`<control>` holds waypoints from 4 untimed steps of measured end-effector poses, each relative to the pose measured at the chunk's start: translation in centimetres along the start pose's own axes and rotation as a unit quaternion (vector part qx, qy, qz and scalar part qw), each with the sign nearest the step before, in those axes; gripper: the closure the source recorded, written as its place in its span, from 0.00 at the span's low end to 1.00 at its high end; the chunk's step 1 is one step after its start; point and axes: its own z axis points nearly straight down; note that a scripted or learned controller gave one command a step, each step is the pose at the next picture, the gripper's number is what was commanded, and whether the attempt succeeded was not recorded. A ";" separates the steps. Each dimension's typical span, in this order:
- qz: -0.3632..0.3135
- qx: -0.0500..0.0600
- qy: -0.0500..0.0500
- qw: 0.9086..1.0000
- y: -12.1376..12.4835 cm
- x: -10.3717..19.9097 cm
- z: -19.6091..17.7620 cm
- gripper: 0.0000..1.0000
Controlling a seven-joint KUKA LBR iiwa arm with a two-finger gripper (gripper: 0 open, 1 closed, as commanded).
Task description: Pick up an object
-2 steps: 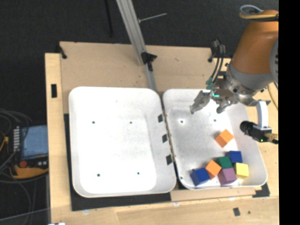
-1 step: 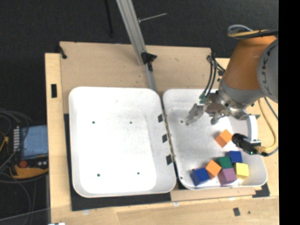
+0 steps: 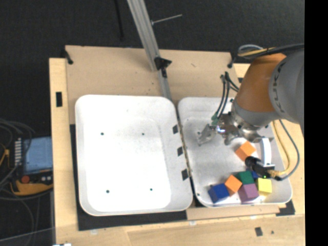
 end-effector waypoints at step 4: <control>0.001 -0.006 0.000 1.000 -0.9 -1.5 -7.2 1.00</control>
